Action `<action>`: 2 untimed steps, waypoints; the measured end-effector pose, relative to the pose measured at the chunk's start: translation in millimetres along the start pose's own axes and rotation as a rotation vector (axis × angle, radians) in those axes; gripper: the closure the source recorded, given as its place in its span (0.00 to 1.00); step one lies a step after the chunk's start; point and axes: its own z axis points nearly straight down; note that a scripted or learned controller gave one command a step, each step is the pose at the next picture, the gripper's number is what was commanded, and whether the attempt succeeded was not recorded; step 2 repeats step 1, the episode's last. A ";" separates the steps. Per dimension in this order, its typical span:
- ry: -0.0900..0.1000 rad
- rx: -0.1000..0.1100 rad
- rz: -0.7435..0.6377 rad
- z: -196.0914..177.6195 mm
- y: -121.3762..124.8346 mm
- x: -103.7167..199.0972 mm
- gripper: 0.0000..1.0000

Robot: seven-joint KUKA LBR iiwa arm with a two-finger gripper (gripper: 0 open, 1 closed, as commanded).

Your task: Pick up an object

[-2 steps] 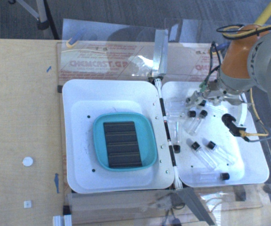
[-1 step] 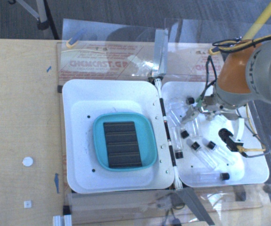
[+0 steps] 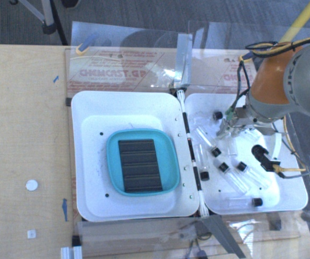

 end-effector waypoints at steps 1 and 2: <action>0.001 0.007 0.038 -86.9 56.4 74.5 1.00; 0.001 0.007 0.038 -86.9 56.4 74.5 1.00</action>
